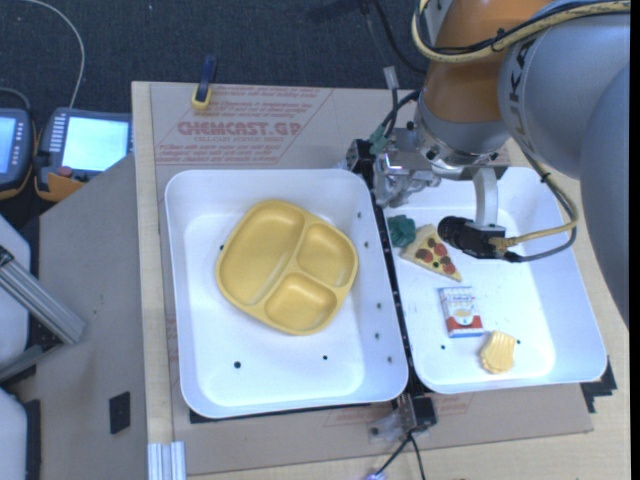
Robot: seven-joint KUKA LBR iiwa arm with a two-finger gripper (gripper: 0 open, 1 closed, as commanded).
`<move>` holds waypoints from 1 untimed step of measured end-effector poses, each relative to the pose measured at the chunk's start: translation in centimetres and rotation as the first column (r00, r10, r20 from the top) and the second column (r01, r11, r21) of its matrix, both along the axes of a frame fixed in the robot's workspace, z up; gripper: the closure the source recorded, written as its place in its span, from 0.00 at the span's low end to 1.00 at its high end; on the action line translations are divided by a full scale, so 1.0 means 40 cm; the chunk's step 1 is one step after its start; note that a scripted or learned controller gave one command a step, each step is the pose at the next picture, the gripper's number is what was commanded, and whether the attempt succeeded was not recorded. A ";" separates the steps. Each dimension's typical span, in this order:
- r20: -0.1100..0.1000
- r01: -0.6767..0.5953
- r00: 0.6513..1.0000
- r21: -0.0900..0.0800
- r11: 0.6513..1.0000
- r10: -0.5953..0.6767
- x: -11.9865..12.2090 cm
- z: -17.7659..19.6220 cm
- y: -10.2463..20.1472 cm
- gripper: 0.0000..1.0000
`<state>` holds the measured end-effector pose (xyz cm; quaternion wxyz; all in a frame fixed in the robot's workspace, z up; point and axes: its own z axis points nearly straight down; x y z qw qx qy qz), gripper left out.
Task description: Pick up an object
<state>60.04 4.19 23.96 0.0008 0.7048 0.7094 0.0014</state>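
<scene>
One yellow divided tray (287, 266), one pizza slice (431, 252) (toy), one small carton (461, 311)

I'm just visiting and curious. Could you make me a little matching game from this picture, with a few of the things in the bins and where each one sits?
Things:
1. yellow divided plate
2. pizza slice toy
3. small red and white box
4. yellow crinkled piece

Places:
A. right bin, nearest its front edge
B. left bin, in the middle
C. right bin, beside the green piece
D. right bin, between the pizza slice and the crinkled piece

Pairs: 1-B, 2-C, 3-D, 4-A
</scene>
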 end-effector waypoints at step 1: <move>-0.001 0.002 1.000 0.000 1.000 -0.002 0.042 -0.038 0.118 1.00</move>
